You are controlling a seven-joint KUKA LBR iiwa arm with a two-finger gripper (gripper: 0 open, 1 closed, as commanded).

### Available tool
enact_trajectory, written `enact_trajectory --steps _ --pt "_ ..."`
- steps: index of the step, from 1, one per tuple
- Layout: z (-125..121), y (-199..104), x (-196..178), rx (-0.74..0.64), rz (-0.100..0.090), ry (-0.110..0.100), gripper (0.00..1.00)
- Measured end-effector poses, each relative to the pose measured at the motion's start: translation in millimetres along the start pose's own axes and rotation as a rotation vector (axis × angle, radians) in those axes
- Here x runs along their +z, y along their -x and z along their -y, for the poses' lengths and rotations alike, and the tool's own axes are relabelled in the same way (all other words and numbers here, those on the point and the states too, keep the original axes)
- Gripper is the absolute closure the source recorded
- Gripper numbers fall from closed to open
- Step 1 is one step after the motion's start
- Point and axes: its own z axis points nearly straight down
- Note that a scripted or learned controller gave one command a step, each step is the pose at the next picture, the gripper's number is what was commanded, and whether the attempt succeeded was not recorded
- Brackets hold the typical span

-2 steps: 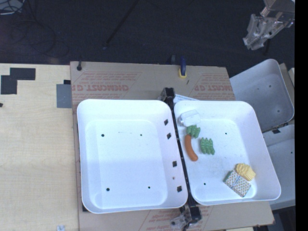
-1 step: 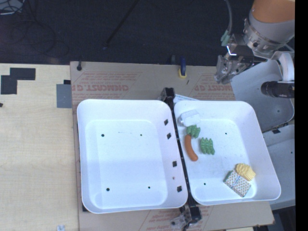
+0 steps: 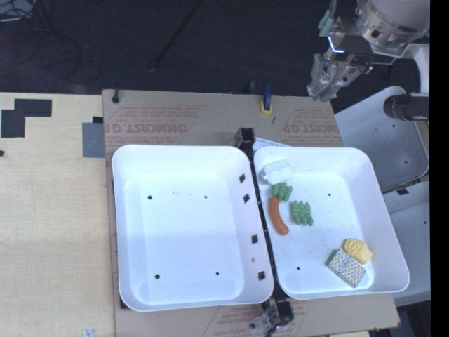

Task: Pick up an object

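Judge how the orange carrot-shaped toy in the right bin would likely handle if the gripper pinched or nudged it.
The carrot is slim and rounded, so it would probably roll sideways when nudged. It looks like moulded toy food, so likely stiff and light. It lies close to the bin's left wall, which may crowd one finger of the gripper.

- The left shallow white plastic bin (image 3: 133,188) offers open floor throughout.
- In the right shallow white plastic bin (image 3: 382,209), an orange toy carrot with green top (image 3: 279,213), a white block (image 3: 275,170) and a green ridged piece (image 3: 302,213) crowd the left side.
- A yellow and patterned toy (image 3: 349,260) fills the near right corner.
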Motion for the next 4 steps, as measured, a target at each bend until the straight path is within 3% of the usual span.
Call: enact_trajectory --steps 1,2,3,4 --pt "36.1 21.8 172.6 0.009 0.002 -0.028 1.00" --pt "115.4 151.1 175.5 0.021 0.005 -0.013 1.00" --pt "140.3 227.7 262.8 0.013 0.000 -0.016 1.00" --pt "135.1 119.4 194.4 -0.004 -0.001 -0.003 1.00"
